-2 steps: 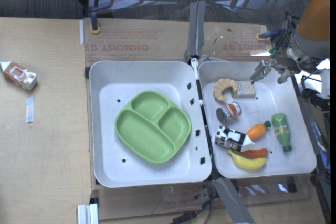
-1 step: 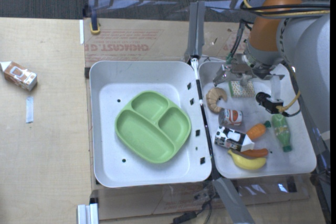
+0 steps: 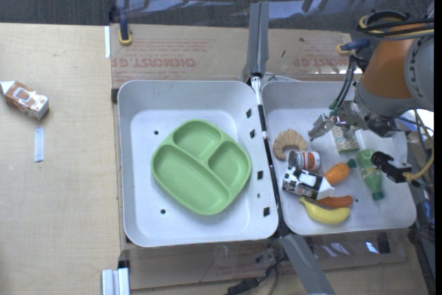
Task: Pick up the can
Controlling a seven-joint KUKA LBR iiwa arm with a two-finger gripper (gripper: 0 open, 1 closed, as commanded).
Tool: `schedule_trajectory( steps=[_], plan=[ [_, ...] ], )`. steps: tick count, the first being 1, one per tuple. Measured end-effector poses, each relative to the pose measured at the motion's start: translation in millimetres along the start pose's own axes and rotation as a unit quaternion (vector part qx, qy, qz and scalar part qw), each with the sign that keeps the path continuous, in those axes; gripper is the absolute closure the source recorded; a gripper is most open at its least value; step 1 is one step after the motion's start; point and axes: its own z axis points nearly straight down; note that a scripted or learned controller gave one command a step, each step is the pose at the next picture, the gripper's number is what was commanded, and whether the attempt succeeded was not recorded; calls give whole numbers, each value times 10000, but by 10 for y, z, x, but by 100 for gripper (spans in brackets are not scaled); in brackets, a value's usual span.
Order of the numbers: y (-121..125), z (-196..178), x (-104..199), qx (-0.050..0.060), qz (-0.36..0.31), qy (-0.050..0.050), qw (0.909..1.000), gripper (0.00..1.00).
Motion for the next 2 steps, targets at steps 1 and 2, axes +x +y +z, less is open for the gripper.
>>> schedule_trajectory(
  steps=[1,2],
  plan=[
    [7,-100,-27,-21,23,-18,10000,100],
    [7,-101,-26,-21,21,-18,10000,0]
  ],
)
